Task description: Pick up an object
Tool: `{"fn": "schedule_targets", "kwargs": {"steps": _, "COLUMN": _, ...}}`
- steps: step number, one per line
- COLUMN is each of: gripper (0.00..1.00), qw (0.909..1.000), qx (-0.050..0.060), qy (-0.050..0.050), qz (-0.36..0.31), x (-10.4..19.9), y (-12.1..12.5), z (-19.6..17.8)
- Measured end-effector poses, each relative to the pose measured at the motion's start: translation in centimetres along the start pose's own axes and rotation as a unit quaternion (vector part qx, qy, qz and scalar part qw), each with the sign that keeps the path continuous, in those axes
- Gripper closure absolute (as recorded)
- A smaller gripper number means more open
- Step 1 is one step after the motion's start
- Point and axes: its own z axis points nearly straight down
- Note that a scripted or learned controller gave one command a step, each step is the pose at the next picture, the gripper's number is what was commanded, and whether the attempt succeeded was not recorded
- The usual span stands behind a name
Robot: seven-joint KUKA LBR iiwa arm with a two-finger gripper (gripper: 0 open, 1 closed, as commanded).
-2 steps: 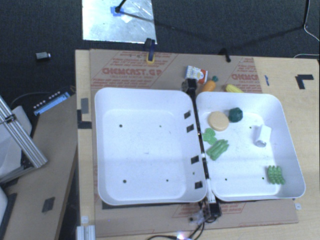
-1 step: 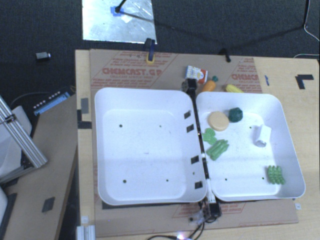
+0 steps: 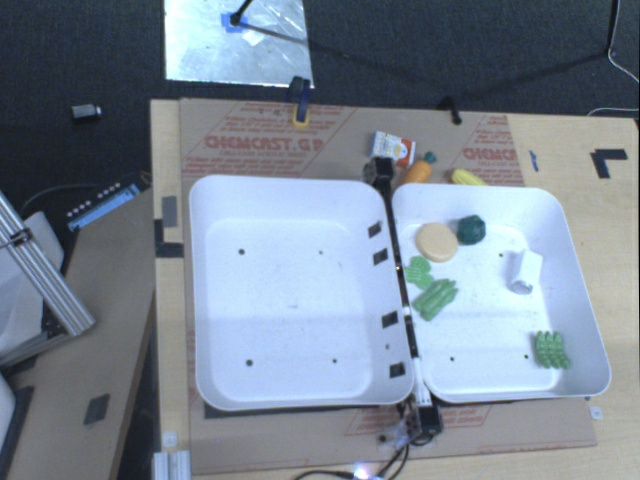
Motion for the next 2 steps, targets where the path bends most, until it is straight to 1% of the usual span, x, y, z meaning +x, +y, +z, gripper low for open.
{"fn": "schedule_targets", "kwargs": {"steps": 1, "gripper": 1.00, "qw": 1.0000, "qx": -0.001, "qy": -0.002, "qz": 0.004, "x": -5.0, "y": 9.6, "z": 0.1}}
{"fn": "schedule_targets", "kwargs": {"steps": 2, "gripper": 1.00, "qw": 1.0000, "qx": 0.000, "qy": -0.001, "qz": 0.005, "x": -5.7, "y": 3.8, "z": -0.1}}
